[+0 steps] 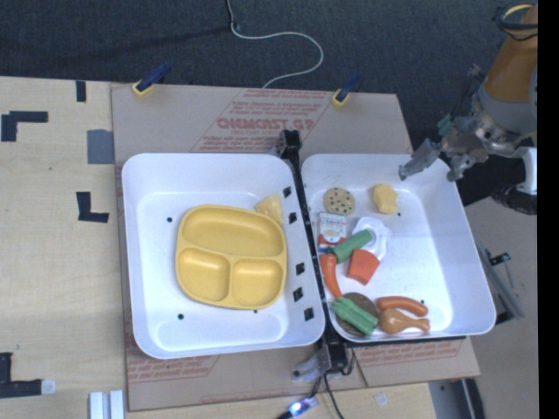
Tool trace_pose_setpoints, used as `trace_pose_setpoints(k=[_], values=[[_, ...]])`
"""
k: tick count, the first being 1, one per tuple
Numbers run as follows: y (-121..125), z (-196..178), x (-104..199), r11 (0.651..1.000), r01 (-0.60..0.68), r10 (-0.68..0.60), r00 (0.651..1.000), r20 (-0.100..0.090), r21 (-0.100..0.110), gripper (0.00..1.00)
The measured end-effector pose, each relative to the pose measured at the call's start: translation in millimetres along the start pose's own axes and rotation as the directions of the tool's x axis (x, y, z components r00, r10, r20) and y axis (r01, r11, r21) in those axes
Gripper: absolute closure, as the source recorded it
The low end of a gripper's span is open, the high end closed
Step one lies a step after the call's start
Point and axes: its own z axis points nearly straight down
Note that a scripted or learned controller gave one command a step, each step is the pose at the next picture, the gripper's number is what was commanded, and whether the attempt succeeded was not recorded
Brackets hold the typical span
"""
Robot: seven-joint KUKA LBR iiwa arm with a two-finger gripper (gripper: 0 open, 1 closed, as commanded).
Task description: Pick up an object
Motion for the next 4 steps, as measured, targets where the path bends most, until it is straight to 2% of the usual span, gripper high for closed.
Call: trace_pose_setpoints(k=[1,2,3,4], values=[[3,-10,1,1.000,0.004,-0.004,1.000,0.004,-0.015,0.00],[1,34,3,1.000,0.005,-0.005,1.000,0.004,-0.010,0.00],[11,89,3,1.000,0.006,-0.005,1.000,0.004,-0.010,0.00],[11,128,4,1.000,0.006,-0.005,1.000,0.005,-0.013,0.00]])
